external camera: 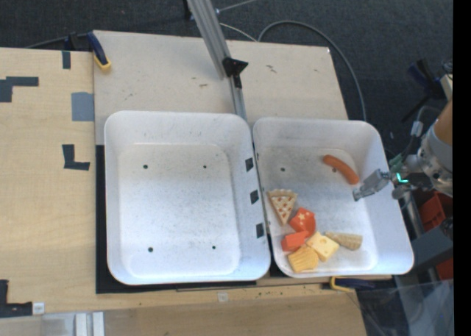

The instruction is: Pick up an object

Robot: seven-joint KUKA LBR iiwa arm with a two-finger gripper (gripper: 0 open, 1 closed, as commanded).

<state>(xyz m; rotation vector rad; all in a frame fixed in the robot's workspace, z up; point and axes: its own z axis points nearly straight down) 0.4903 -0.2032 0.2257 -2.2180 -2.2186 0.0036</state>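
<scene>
The right bin (368,136) holds several toy foods. An orange sausage (340,168) lies near its far right side. A triangular waffle piece (282,203), two red pieces (301,221), a yellow cheese cube (322,245), an orange-yellow cracker (302,259) and a tan wedge (346,240) cluster at the bin's near side. My gripper (383,189) hangs over the bin's right rim, just right of and below the sausage. It is open, with nothing between its fingers.
The left bin (118,180) sits beside the right one, their rims meeting in the middle. A slanted metal pole (208,18) rises from behind the bins. Cables run across the dark floor at the back right.
</scene>
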